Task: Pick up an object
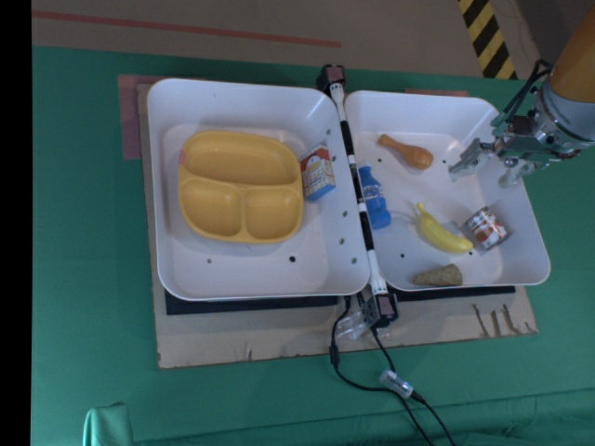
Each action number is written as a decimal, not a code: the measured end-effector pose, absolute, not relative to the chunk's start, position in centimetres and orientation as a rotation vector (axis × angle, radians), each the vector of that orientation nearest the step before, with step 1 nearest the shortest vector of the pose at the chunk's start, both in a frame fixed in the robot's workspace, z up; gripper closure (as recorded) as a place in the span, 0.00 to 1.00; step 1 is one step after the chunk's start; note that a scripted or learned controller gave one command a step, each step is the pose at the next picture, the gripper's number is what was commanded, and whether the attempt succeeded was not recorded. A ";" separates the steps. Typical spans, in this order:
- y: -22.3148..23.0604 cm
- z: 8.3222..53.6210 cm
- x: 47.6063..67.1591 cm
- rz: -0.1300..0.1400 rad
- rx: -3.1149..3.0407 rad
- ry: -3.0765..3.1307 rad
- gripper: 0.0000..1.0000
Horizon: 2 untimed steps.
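The right bin holds an orange drumstick, a blue bottle against the divider, a yellow banana, a small tin can on its side and a brown wedge. My gripper hangs over the right bin's far right part, above and behind the can and to the right of the drumstick. Its two fingers stand apart, open, with nothing between them.
In the left bin lie a yellow divided plate and a small red-and-white can near the divider. Cables trail from the bins' front joint over the green cloth. The arm's orange band is at the right edge.
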<state>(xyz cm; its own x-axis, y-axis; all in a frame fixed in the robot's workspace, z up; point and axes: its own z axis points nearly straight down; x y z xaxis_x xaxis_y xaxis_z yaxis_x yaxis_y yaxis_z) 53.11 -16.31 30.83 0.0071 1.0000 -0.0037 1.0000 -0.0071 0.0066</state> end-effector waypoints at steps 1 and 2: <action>-18.3 20.8 46.8 0.008 2.225 2.222 0.00; -18.8 22.2 46.9 0.011 2.226 2.200 1.00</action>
